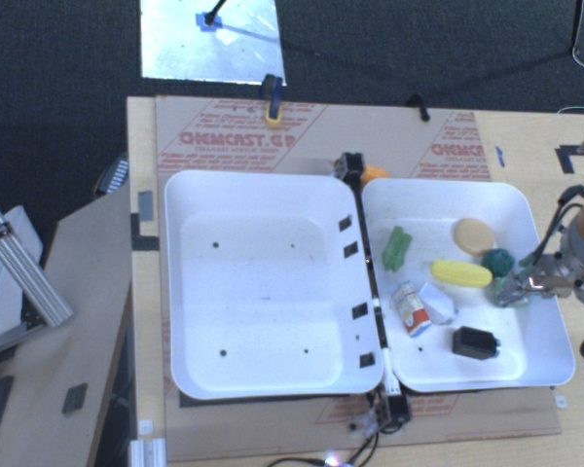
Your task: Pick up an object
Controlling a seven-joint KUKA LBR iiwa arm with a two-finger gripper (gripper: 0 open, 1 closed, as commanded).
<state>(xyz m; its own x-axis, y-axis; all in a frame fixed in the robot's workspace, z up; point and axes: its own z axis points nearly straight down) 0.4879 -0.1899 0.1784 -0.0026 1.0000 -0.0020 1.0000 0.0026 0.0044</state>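
The right bin [526, 207] holds several objects: a green block [397, 248], a tan round disc [474, 234], a dark teal ball [497, 261], a yellow oblong piece [460, 273], a small white and red carton [414, 308] and a black block [475, 342]. My gripper [516, 289] hangs over the right side of this bin, just right of the yellow piece and below the teal ball. Nothing shows between its tips.
The left bin [190, 197] sits beside the right one, with black clips [355, 251] along the shared rim. An orange thing [374, 174] lies behind the bins. A yellow clamp [273, 115] stands on the board's far edge.
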